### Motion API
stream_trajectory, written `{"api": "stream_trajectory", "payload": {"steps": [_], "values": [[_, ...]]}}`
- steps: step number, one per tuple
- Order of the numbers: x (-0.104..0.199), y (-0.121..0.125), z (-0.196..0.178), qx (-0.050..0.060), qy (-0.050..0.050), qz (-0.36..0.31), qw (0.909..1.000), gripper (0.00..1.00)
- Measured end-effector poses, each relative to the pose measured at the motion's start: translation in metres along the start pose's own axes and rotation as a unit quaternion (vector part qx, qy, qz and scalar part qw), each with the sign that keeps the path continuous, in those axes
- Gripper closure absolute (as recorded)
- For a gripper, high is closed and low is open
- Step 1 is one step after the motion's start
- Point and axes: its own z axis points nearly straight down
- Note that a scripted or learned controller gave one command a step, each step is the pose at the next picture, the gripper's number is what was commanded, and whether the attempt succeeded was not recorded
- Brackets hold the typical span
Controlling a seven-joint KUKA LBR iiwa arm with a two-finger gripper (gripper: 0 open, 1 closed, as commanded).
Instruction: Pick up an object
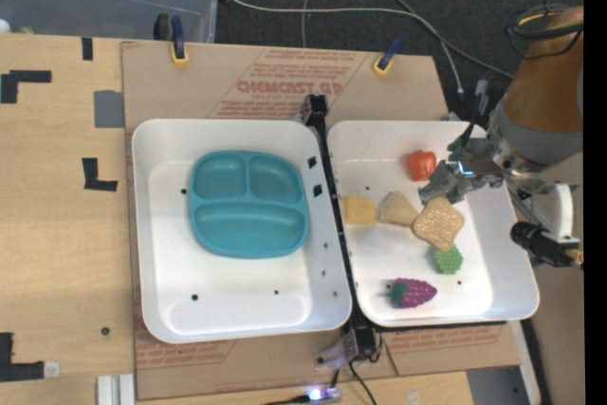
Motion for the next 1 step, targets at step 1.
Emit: {"api": "stream_trajectory", "payload": {"steps": [1], "values": [[0.0582,0.0123,0.0008,0.002,0.001,-0.003,1.0,1.0]]}}
